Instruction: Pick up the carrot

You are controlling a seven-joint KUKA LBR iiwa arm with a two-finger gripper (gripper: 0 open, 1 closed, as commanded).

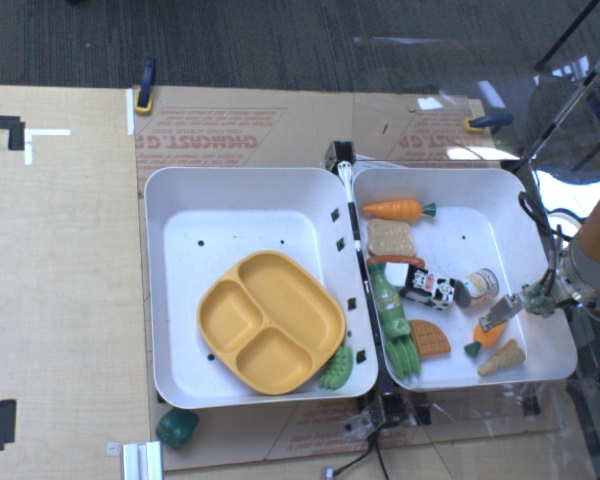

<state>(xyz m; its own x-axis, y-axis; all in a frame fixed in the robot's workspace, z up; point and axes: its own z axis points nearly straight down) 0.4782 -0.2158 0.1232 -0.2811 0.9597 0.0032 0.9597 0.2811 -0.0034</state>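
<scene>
The likeliest failure, as I judge it, is a wrong pick. A small orange wedge-shaped toy piece lies directly beside the tool, and it could be taken for the target. Crowding adds risk as well: a silver can lying on its side and a tan cone-shaped piece sit close by and may be knocked.

The long orange plastic carrot with a green top lies near the far edge of the right white bin, well apart from the tool, which is low at that bin's near right corner. How far the tool is open, I cannot tell.
</scene>
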